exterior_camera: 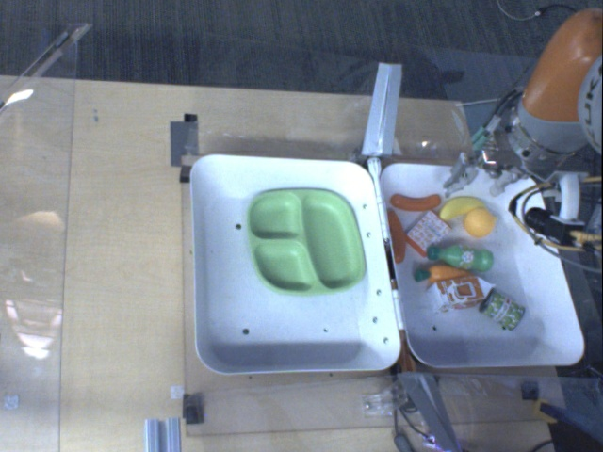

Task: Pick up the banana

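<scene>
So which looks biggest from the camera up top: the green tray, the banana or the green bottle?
1. green tray, by far the largest.
2. and 3. green bottle and banana look alike; an orange fruit overlaps the banana.

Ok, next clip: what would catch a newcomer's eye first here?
Probably the green divided tray, alone in the middle of the left bin. Next, the cluster of small items in the right bin, with the banana and an orange fruit near its far edge. The arm's orange band stands out at upper right, the gripper hanging just above the banana.

Single fixed cam above bench [104,252], slanted down, mid-range, both white bins [217,347] fully in frame.
</scene>
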